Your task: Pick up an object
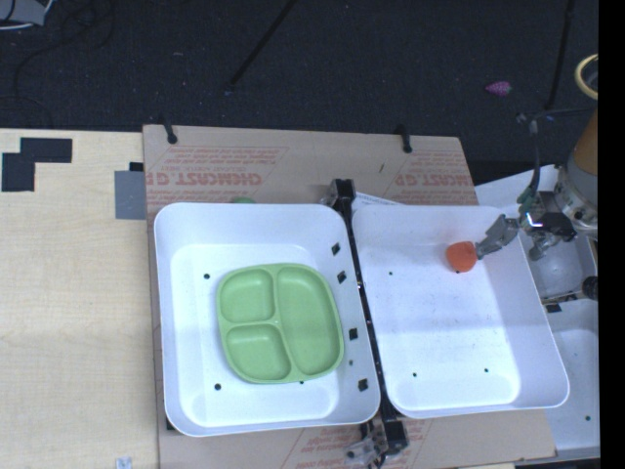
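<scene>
My gripper [491, 239] sits at the right bin [508, 360] far edge, fingertips touching an orange ball [461, 256]; finger state: cannot tell.

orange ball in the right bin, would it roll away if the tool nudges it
Probably yes. The orange ball looks round and small, so a sideways nudge would likely send it rolling across the smooth floor of the right bin. It looks light. The tool sits right beside it, near the bin's far wall, which might stop it.

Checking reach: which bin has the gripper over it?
The right bin, holding the orange ball; the gripper is beside that ball. The left bin holds a green plate.
</scene>
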`<state>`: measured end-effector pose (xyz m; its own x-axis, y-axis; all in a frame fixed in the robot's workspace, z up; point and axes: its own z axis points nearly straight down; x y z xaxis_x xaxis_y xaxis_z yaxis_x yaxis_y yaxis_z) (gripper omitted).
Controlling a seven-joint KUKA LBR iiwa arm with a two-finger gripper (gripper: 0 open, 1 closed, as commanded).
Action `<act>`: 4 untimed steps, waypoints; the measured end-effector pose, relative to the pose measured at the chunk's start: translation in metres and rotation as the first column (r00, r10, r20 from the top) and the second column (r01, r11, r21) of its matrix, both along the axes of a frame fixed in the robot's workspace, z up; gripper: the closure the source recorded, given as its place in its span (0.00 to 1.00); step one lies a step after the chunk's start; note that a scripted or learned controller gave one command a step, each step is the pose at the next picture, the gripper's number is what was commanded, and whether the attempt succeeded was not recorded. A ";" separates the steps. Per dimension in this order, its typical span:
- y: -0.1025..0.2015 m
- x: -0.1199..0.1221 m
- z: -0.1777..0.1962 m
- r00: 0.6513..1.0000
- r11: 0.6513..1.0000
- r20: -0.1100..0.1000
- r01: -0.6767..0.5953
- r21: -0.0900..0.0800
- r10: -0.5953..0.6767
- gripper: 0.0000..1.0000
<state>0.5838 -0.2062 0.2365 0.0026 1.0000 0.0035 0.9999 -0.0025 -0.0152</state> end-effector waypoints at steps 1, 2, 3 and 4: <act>0.000 0.002 0.008 1.000 1.000 0.013 -0.003 -0.003 0.003 0.00; 0.010 0.006 -0.047 1.000 1.000 0.010 -0.005 -0.002 0.005 0.00; 0.009 0.005 -0.090 1.000 1.000 0.009 -0.003 -0.002 0.003 0.00; 0.011 0.004 -0.144 1.000 1.000 0.009 -0.003 -0.002 0.003 0.00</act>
<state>0.5877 -0.1954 0.0929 -0.0001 1.0000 0.0020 1.0000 0.0001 -0.0058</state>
